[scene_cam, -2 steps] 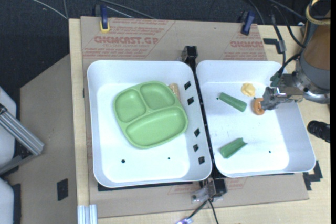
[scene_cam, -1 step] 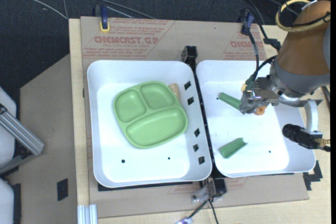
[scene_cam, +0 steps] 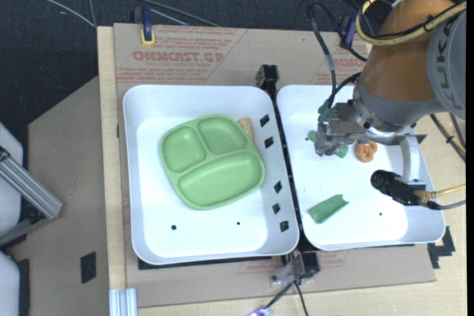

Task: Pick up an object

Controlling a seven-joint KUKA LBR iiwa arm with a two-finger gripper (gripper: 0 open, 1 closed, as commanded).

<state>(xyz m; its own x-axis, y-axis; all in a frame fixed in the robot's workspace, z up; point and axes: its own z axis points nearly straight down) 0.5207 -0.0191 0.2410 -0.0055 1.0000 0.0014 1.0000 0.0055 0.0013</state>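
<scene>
White right bin [scene_cam: 385, 233] holds 2 small pieces, a light stiff green block [scene_cam: 327, 209] best pinched across its narrow sides; gripper [scene_cam: 331, 144] state I cannot tell.

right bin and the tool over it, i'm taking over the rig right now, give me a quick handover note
Tool: low over the upper left of the right bin, something green at its tip; whether it grips it, or is open or shut, can't be told.
Things: green block lies loose on the right bin's floor, toward the front; small orange piece just right of the tool. Green divided plate sits in the left bin, with a tan item at its far edge.
Done: no confirmed pick.
Left: grasp and lift one object.
</scene>
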